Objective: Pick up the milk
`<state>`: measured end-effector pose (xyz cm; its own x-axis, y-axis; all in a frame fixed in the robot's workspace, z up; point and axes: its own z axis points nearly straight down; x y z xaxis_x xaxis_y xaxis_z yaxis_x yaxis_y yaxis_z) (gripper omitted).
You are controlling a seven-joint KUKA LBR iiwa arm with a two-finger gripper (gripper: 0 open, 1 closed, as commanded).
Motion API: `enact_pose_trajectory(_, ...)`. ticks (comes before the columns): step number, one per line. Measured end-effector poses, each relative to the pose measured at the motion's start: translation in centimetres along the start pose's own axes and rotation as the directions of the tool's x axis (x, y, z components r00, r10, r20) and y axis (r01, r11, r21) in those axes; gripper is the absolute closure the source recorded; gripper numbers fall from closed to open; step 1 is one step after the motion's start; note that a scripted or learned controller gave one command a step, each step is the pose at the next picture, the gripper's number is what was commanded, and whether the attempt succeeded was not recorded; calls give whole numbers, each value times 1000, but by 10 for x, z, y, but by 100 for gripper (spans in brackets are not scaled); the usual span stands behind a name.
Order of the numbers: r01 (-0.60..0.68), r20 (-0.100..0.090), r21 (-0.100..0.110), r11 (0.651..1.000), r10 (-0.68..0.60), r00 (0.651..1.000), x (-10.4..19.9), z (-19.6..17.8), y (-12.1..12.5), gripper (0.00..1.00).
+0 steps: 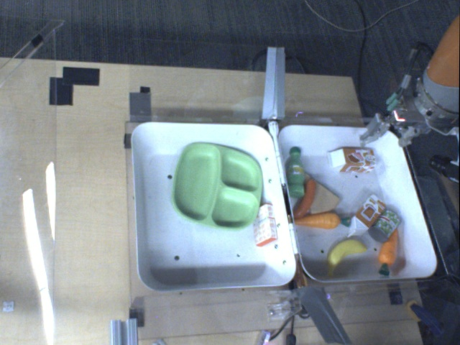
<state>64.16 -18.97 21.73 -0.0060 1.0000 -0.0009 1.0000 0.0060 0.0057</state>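
Bins [144, 214]: smooth white plastic, slight sheen. Green tray [215, 184]: matt plastic. Bench [65, 214]: pale wood, smooth. Milk carton [265, 226]: printed paper. Divider bar [274, 85]: dull grey metal. Floor [180, 13]: dark rough carpet

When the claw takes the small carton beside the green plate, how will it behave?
The small carton looks boxy and flat-sided, so it probably will not roll. It lies tilted against the green plate, so it may slide or tip. It seems light, likely stiff.

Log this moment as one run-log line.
claw: over right bin's far right corner | milk: lying in left bin, beside green tray | grasp: not yet
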Motion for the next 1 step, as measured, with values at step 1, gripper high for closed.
enact_pose_trajectory(1,298,2,-4,955,-298,955,23,-75,30,0)
